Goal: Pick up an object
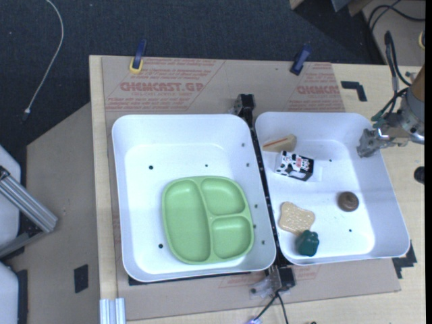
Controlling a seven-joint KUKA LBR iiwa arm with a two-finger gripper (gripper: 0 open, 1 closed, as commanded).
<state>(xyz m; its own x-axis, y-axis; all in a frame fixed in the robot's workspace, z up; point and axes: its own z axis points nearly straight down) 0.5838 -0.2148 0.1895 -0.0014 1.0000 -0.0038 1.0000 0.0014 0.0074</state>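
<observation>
Two shallow white bins sit side by side on the desk (101, 181). The left bin (135, 140) carries a green divided plate (206, 219). The right bin (378, 201) carries five small things: a tan wedge (281, 142) at the far left, a black-and-white patterned piece (295, 165) just near of it, a beige slice (296, 217) like toast at the near left, a dark green piece (308, 243) touching the slice's near edge, and a small brown round piece (348, 201) lying apart toward the right.

The hand (370, 142) is seen over the far right rim of the right bin, with nothing visible in it; whether it is released or clenched cannot be told at this size.

No single object is named, so any of the five may be taken. All appear small and are judged light and not fragile. The brown round piece is judged the easiest candidate, since it stands clear of walls and neighbours and could be pinched across its width, though a rounded, perhaps smooth surface might slip. The beige slice lies flat and thin, so little edge is offered. The green piece is taller but crowded by the slice and the near wall. The wedge and patterned piece lie close to the left wall.
</observation>
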